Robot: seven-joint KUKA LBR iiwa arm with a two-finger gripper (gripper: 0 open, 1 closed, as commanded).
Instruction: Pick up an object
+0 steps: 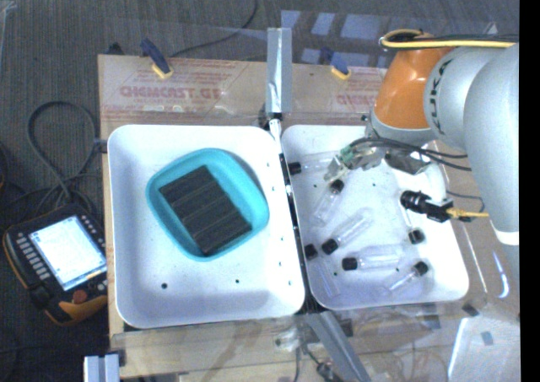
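Observation:
Several clear vials with black caps lie scattered in the right bin (451, 287): one (331, 196) near its upper left, one (344, 232) at its middle and one (371, 261) toward the front. In the left bin (126, 287) sits a blue dish (164, 182) holding a black ridged block (205, 209). My gripper (349, 158) hangs over the far part of the right bin, just above and right of the upper-left vial, below the orange band (405, 89) of the arm.
Loose black caps (294, 168) lie along the right bin's left wall. A black plug on a yellow cable (420, 202) hangs at the bin's right side. The grey arm (489, 119) covers the bin's far right corner. A pendant (59, 258) lies left of the bench.

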